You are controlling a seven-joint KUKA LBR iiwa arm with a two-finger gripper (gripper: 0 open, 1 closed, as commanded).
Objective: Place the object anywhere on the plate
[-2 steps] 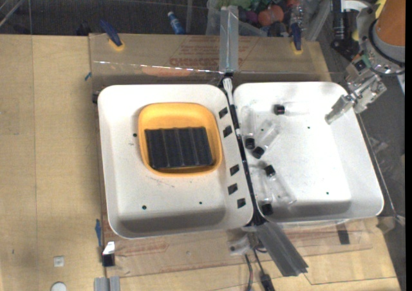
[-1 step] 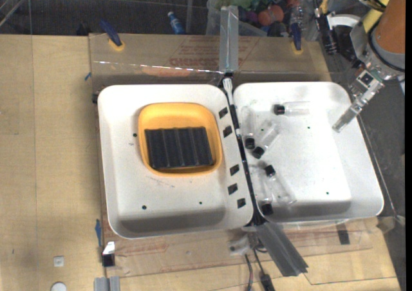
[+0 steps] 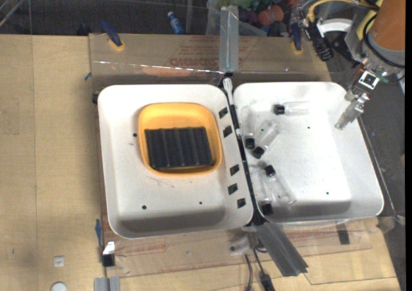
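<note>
Claw over right bin's far right edge, grip state unclear. Clear vials lie in that bin. Yellow plate in left bin.

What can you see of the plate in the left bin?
The plate is a squarish yellow-orange dish with rounded corners and a raised rim, plastic by its look. It lies flat in the left bin, in the middle and a little toward the far side, resting on the bin's floor. A dark ribbed rectangular piece lies in its well, covering most of it. Nothing else touches the plate; the tool hangs over the right bin's far right side.
</note>
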